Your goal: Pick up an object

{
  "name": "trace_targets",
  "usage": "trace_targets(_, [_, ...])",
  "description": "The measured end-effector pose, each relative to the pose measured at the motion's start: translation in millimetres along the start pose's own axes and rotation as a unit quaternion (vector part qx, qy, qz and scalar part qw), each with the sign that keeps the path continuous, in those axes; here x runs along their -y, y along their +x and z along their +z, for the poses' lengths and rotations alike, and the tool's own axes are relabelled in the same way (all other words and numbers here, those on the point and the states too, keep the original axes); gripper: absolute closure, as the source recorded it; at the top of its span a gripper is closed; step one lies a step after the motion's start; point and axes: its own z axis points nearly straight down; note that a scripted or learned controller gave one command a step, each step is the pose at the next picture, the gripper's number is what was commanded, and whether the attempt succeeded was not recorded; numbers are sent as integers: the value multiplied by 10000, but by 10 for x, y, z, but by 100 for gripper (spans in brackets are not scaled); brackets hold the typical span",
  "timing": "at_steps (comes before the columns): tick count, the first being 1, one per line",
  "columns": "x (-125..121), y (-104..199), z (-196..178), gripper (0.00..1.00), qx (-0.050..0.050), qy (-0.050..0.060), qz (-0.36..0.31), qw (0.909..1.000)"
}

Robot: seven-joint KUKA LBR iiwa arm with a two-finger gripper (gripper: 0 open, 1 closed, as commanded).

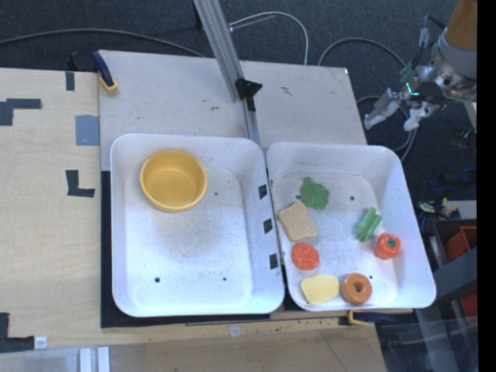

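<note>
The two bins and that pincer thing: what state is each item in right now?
Pincer: open, holding nothing, up beyond the right bin's far corner.
Yellow bowl: upright, alone in the left bin.
Right bin: holds seven toy foods.
Broccoli: lying loose.
Bread slice: lying flat.
Tomato slice: flat.
Yellow piece: flat, by the donut.
Green pod: lying.
Red pepper: lying untouched.

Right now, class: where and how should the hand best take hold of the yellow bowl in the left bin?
Probably by the rim: the yellow bowl sits upright and open, alone in the left bin. Come from above, one finger inside the wall, one outside; the near rim looks easiest.
</note>
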Motion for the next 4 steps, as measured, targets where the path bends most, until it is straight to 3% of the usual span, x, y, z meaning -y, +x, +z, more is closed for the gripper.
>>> trace_targets(3, [124, 4, 1876, 0, -9, 32, 4, 10000])
trace_targets(4, [102, 6, 1728, 100, 2, 0, -5, 10000])
